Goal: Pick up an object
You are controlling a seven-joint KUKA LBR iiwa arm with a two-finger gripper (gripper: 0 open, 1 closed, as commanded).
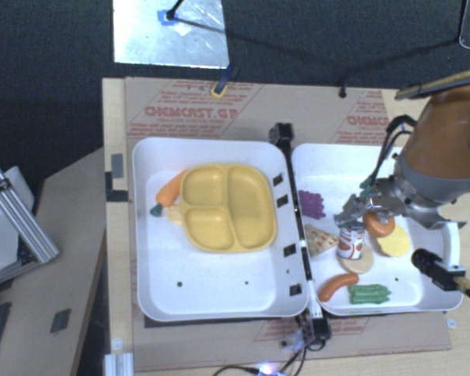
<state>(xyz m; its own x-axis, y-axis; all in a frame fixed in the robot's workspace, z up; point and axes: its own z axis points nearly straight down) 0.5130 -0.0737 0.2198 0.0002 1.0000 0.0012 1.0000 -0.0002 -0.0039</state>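
My gripper (pixel 359 212) hangs low over the middle of the right bin (pixel 337 163), on the grey arm reaching in from the right. Right below it stands a small red and white can (pixel 350 243) on a tan disc (pixel 362 262). An orange-red round piece (pixel 380 224) lies just right of the gripper, with a yellow disc (pixel 395 244) beside it. Purple grapes (pixel 311 204) lie to the gripper's left, and a tan wedge (pixel 319 240) sits left of the can. I see nothing held.
An orange sausage (pixel 338 285) and a green piece (pixel 368 293) lie near the right bin's front edge. The left bin (pixel 219 292) holds a yellow divided plate (pixel 223 207) with a carrot (pixel 169 189) against its left side. A black clip sits on the bin's right rim.
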